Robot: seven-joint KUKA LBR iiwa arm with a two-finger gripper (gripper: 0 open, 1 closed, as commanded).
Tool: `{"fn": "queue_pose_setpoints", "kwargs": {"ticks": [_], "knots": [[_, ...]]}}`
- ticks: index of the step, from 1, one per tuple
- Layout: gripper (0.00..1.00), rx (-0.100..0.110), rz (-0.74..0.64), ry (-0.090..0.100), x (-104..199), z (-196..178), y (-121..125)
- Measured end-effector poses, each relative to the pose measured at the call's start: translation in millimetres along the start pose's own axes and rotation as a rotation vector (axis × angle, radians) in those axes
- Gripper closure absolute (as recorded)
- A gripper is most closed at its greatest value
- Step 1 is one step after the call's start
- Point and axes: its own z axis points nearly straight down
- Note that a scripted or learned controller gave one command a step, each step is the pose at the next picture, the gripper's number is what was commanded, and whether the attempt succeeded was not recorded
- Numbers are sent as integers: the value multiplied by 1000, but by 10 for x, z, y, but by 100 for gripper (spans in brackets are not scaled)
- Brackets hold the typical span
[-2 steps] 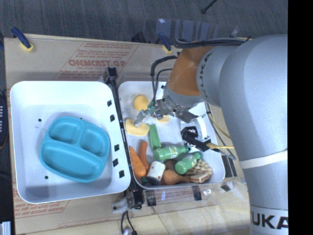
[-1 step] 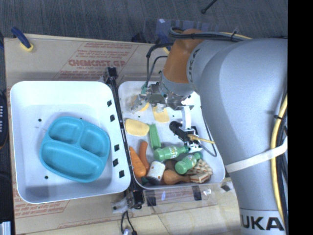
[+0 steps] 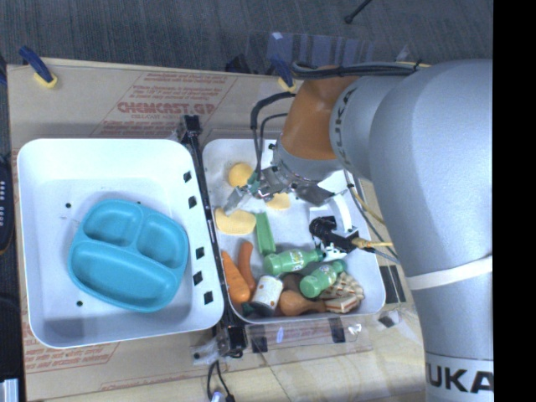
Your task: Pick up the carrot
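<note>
One carrot (image 3: pixel 234 276) lies below the gripper (image 3: pixel 249 191).

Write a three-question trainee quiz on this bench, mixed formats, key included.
1. True or false: the blue divided plastic tray lies in the left white bin.
2. The orange carrot lies by which wall of the right white bin? A) left B) right C) far
3. Fill in: the two-finger gripper hovers over the ___ bin.

Key: 1 true; 2 A; 3 right.
</note>
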Motion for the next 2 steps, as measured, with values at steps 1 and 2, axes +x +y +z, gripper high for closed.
{"fn": "queue_pose_setpoints", "kwargs": {"ticks": [1,2], "knots": [[0,-5,217,-2,-164,-14,379],[0,0,-5,0,-81,-3,75]]}}
